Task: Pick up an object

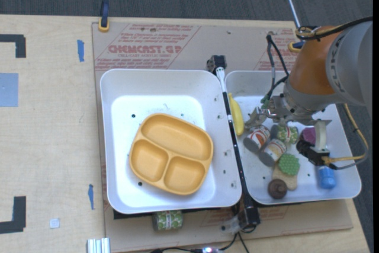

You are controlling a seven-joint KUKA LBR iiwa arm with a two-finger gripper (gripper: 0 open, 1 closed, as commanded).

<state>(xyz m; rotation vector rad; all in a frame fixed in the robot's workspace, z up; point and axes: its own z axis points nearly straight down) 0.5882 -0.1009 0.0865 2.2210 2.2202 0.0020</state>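
My gripper (259, 117) hangs low over the left part of the right bin (349, 189). Just left of it, a yellow banana-shaped piece (237, 116) lies along the bin's left wall. A red and white can (256, 138) sits directly below the gripper, with a grey can (271, 151) lying beside it. Around them are a green and white item (288, 133), a green round piece (289, 163), a brown round piece (277, 188), a magenta piece (308, 135) and a blue piece (326, 178). Nothing shows in the gripper's grasp.
The left bin (112, 127) holds a yellow divided plate (172, 154). A green can (169, 220) lies outside the bins at the front edge. The arm's orange band (311, 71) and grey body cover the right bin's back right corner.
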